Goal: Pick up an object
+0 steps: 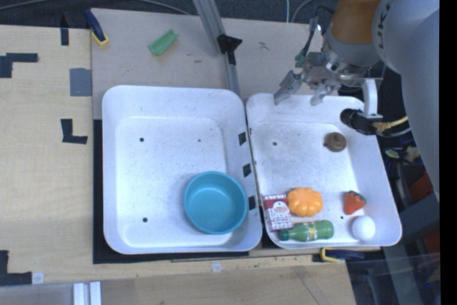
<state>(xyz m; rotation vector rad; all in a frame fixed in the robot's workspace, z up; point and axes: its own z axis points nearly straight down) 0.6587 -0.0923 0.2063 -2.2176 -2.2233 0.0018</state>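
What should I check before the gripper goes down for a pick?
1. Gripper carrying nothing: ok, fingers spread, nothing between them.
2. Gripper over a target: not ok, it sits at the right bin's top rim, apart from every item.
3. Brown ball free-standing: ok, nothing touches it.
4. Pumpkin free-standing: not ok, carton and bottle crowd it.
5. Egg reachable: cannot tell, it sits in the corner.

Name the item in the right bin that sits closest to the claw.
The small brown round object, alone in the bin's upper part, below the claw; the rest cluster along the bottom edge.
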